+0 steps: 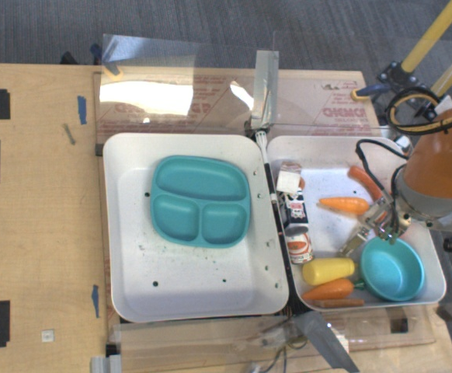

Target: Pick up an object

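A: Hard to read the pincer (384,225): small, dark, tangled with metal, finger gap past telling.

B: Above it, arm (441,173) cut off by the right edge. Just below, teal bowl (393,269) rim partly covered by pincer metal.

A: Left of the pincer, small can (298,245) and white packet (289,180): labels too tiny to read.

B: Lower left, orange carrot (328,290) partly tucked under the yellow piece (328,270).
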